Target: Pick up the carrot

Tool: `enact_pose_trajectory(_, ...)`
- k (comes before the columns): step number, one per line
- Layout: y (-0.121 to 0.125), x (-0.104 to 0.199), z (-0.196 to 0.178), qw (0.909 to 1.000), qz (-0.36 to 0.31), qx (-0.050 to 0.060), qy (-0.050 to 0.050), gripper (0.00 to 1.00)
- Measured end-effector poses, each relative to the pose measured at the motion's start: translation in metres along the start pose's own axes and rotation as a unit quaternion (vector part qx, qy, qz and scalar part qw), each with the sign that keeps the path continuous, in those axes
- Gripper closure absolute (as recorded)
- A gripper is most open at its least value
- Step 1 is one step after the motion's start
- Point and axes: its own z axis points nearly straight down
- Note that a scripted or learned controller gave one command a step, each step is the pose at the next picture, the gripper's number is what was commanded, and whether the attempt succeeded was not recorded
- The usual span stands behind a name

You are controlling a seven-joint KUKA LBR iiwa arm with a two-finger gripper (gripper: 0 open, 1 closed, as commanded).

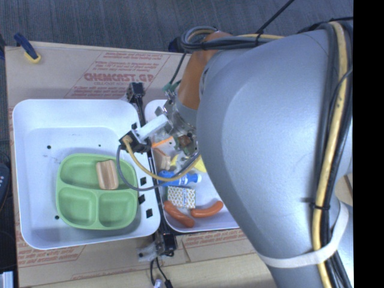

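Gripper [163, 144] state unclear, above glossy tapered carrot [207, 209] in smooth white bin [198, 225].

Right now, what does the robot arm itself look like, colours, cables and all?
The arm is a bulky, rounded, smooth grey shell with an orange band above the wrist. Yellow and black cables run along its outer side, and a pale strap wraps its lower part. The gripper end is a clutter of white and black parts with a looping yellow cable.

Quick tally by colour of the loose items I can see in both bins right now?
Green: 1, divided tray
Tan: 1, wooden block on that tray
Orange-red: 2, sausage-shaped pieces
Blue: 1, small item
Checkered: 1, packet
Total: 6; the arm hides more of the right bin.
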Motion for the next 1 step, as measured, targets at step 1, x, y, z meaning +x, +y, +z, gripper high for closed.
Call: enact_pose_trajectory(1,0.054,0.0196,-0.0007,0.9977,0.068,-0.002,0.001,0.0)
